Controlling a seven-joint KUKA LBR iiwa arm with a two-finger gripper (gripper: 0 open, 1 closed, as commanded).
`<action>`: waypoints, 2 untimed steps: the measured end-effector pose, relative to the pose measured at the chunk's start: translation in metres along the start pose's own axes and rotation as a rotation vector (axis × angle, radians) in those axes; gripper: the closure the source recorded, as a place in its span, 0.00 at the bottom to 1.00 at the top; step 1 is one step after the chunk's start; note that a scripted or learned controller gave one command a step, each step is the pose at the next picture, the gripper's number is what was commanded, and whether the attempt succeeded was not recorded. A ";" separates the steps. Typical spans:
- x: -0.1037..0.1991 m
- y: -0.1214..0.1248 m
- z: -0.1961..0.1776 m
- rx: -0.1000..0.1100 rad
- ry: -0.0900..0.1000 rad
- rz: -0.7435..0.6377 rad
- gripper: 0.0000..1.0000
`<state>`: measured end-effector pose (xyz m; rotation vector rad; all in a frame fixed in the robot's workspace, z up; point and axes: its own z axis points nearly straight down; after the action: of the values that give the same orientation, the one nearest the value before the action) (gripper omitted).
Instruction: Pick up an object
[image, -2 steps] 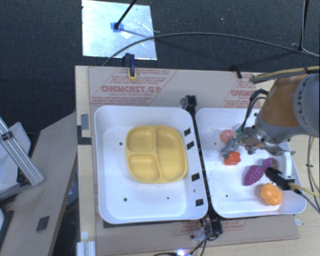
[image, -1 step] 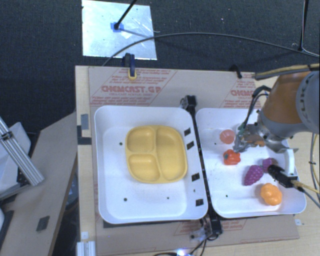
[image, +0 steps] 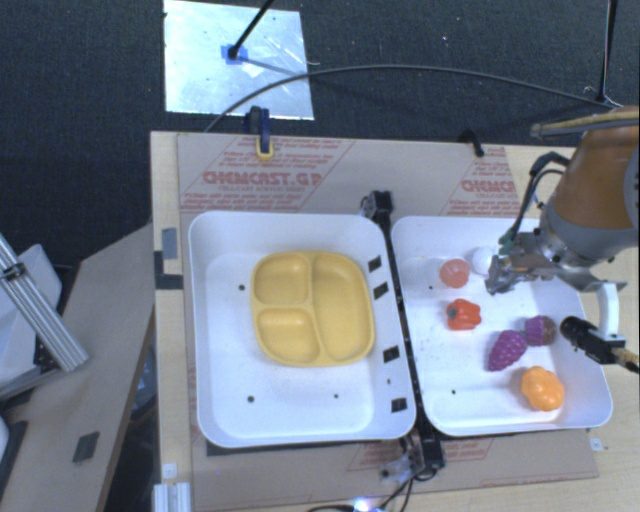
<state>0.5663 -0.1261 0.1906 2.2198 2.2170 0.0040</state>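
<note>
Fingers (image: 497, 282): state unclear | hovering right bin (image: 430, 380) | beside white ball (image: 482, 261), peach (image: 455, 272)

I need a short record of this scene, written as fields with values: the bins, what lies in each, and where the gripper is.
left bin: holds a yellow divided plate
right bin: holds the toy foods
toy foods: peach-coloured ball, white piece, red pepper, purple grapes, small purple fruit, orange fruit
gripper: low over the right bin's far part, beside the white piece
fingers: state not readable
held object: none seen between the fingers
</note>
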 end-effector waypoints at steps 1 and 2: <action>-0.001 0.000 -0.064 -0.002 0.000 -0.005 1.00; -0.001 0.001 -0.102 0.000 0.000 -0.005 1.00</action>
<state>0.5668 -0.1273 0.2929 2.2140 2.2229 0.0042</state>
